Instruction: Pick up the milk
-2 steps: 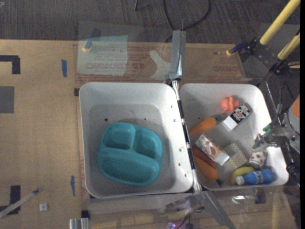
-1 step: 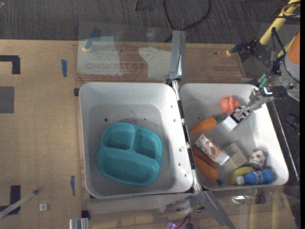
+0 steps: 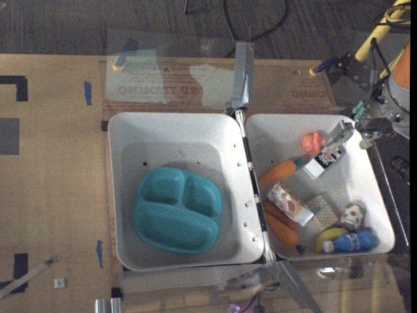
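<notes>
The milk (image 3: pixel 323 160) is a small white carton with black patches, lying tilted in the upper part of the right bin (image 3: pixel 381 204). Its lower left end is next to the tip of a carrot (image 3: pixel 280 170). My gripper (image 3: pixel 338 137) reaches in from the right and sits right at the carton's upper right end, touching or nearly touching it. From this angle it is unclear whether the carton is gripped.
A pink-orange lump (image 3: pixel 313 140) lies just left of the gripper. Lower in the right bin are a printed box (image 3: pixel 290 204), a second carrot (image 3: pixel 281 227), a checkered block (image 3: pixel 320 207), a spotted cup (image 3: pixel 352 215), a banana (image 3: pixel 329 235) and a blue bottle (image 3: pixel 352 242). The left bin (image 3: pixel 124 149) holds a teal divided plate (image 3: pixel 177 208).
</notes>
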Available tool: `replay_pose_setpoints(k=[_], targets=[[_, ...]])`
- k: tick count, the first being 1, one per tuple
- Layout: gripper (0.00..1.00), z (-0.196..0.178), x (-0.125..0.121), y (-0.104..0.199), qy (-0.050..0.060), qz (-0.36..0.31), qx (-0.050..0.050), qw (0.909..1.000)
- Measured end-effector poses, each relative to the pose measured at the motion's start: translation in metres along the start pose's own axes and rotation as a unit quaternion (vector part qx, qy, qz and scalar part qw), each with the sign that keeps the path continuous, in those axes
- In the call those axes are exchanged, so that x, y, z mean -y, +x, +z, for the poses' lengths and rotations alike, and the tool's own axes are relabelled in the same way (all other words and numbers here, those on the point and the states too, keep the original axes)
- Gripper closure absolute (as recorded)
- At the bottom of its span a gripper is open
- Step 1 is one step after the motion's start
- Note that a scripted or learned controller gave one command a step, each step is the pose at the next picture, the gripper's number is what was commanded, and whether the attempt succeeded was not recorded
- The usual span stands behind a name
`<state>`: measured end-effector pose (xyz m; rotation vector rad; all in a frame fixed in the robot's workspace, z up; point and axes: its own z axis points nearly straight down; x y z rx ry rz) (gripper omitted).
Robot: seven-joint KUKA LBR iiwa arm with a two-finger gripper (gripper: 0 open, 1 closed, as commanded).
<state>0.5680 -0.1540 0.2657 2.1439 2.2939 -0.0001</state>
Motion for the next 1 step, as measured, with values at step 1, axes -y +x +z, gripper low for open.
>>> replay_pose_setpoints(k=[1], targets=[[1.0, -0.0107, -0.0014, 0.0005, -0.002, -0.001, 0.002, 1.0]])
